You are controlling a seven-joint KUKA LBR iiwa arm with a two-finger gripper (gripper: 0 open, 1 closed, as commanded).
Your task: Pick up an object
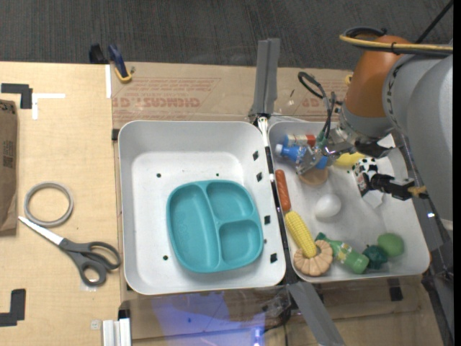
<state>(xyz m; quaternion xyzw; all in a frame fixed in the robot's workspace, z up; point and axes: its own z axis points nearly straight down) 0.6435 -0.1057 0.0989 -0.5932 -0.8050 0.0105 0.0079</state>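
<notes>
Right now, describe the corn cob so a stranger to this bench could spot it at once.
Find the right bin of the two white ones, the one crowded with toy food. Look along its left wall, toward the near corner, just below a slim orange-red sausage. The corn cob is the bumpy yellow stick lying at a slant, its lower end against a round tan cookie-like piece.

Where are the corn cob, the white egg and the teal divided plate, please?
corn cob (300, 234): camera view, middle of the cob.
white egg (328, 207): camera view, its top.
teal divided plate (193, 225): camera view, large left compartment.
</notes>
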